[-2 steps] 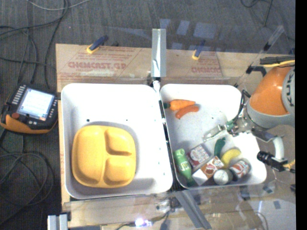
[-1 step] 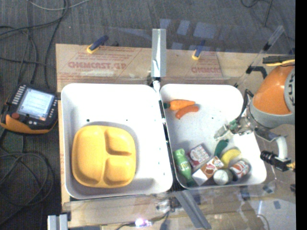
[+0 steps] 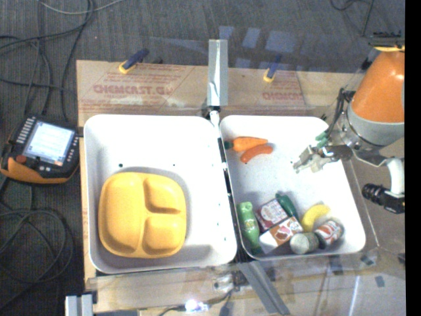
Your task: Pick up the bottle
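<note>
Well, down on the worktop (image 3: 92, 91) sit two shallow white bins side by side. Nearer the left edge, the left bin (image 3: 118, 127) holds one yellow divided tray (image 3: 143, 214), lying flat in its front half. Over in the right bin (image 3: 342, 196), two orange carrot-like pieces (image 3: 252, 147) lie together near the back left corner. Along the front edge there is a crowd: a green bottle (image 3: 248, 219) lies on its side against the bin's left wall, and just beside it are a red-and-white packet (image 3: 271, 213), a second red packet (image 3: 284, 231), a dark green piece (image 3: 286, 204), a yellow banana (image 3: 315, 214), a grey round thing (image 3: 300, 243) and a small can (image 3: 329, 231), all packed close or touching.

Above the right bin's back right part hangs the arm's hand (image 3: 314, 158), well apart from the bottle, with the heap of packets lying between them. Its fingers look spread and nothing sits between them.

Off the worktop's left edge, a control pendant (image 3: 45, 149) rests on the floor among cables. Two clamps (image 3: 133, 60) sit at the back edge. Labels on the packets are too small to read.
</note>
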Tool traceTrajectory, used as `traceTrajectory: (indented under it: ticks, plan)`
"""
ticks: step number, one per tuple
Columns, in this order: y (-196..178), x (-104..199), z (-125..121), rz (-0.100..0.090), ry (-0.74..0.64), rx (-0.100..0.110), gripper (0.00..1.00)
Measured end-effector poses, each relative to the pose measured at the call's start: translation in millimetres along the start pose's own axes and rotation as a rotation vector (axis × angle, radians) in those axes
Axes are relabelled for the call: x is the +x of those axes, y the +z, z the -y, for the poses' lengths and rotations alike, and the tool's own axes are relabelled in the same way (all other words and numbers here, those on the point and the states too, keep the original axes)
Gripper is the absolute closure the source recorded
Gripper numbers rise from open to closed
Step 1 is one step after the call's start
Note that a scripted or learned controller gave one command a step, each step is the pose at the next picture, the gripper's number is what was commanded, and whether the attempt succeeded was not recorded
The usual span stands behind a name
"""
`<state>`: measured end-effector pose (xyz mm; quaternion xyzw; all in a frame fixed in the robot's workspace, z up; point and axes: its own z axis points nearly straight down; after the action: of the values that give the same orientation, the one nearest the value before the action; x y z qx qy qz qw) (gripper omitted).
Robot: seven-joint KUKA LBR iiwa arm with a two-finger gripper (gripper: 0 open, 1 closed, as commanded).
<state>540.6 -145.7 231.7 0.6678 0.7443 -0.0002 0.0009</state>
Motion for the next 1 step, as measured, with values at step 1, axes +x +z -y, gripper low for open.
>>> traceTrajectory:
  ticks: [1]
  plan:
    - [0.8, -0.2, 0.6, 0.000, 0.000, 0.003, 0.00]
